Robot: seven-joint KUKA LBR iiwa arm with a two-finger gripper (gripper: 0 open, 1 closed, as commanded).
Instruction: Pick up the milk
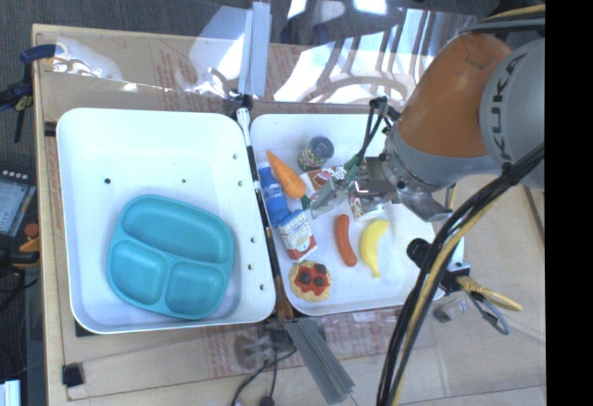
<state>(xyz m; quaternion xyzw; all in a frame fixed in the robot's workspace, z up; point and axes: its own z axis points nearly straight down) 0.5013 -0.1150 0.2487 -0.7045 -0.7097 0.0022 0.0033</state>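
One hand (pixel 332 194), grip state unclear, is poised beside the milk (pixel 295 230); a descent is needed next.

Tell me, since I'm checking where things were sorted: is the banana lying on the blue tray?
No. The banana lies in the right bin beside the sausage, while the blue tray sits in the left bin.

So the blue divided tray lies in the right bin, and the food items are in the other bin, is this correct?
Not quite. The camera view shows the blue divided tray in the left bin; the food items, such as the banana and carrot, are in the other bin.
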